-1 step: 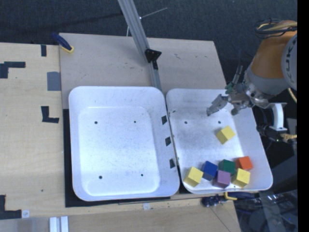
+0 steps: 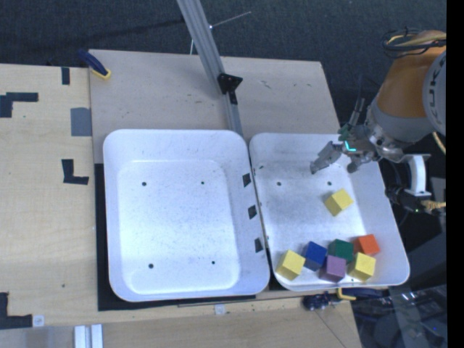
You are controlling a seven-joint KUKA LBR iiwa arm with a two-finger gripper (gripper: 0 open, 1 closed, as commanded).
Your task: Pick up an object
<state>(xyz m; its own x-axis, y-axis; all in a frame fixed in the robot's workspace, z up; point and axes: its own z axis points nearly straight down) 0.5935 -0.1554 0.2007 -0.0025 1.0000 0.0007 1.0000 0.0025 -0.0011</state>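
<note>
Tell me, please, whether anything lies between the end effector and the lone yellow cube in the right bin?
Nothing visible does. The end effector hangs over the right bin, and the yellow cube sits alone just below it in the view, with bare bin floor between. The other cubes cluster along the near edge.

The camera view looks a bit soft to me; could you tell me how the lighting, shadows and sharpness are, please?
Camera view: lighting is even and diffuse, with no harsh glare on the white bins; the blocks cast only faint, short shadows; the whole frame is mildly soft and low in resolution, so the gripper looks smeared and its fingers are hard to read; the dark floor at the top is underexposed.
</note>
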